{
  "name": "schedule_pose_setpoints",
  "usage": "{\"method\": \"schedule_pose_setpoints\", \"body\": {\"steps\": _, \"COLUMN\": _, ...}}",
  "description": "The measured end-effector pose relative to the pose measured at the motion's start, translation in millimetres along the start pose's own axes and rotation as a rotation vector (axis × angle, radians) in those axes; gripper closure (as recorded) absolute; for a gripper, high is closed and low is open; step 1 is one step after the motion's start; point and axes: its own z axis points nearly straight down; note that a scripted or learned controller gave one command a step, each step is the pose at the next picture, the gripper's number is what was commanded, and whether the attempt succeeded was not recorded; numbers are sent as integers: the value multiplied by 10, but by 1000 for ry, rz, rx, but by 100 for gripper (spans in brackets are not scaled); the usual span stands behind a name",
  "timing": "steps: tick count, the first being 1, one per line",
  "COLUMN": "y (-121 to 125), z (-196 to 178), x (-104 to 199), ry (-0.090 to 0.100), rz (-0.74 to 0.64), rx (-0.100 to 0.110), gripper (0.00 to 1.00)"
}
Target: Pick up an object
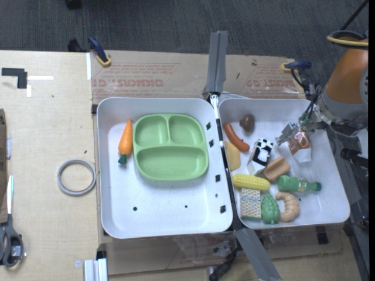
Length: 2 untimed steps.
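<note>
Gripper (291, 132) low over right bin (337, 174), finger state indeterminable; one green tray (171, 146), one carrot (125, 138) in left bin (164, 212); arm (347, 81) reaches in from right.

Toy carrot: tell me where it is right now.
The toy carrot lies in the left bin, along its left wall, just left of the green divided plate, with its leafy end pointing toward the bin's front.

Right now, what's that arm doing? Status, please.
Gripper low over right bin, by small carton. Nothing visibly held. Toy food crowds close.
</note>
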Motion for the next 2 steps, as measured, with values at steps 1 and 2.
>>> {"method": "schedule_pose_setpoints", "body": {"steps": 1, "y": -4, "z": -100, "x": -21, "ry": -5, "rz": 2, "rx": -1, "gripper": 100}}
{"method": "schedule_pose_setpoints", "body": {"steps": 2, "y": 354, "z": -1527, "x": 1010, "ry": -4, "rz": -20, "rx": 6, "gripper": 100}}
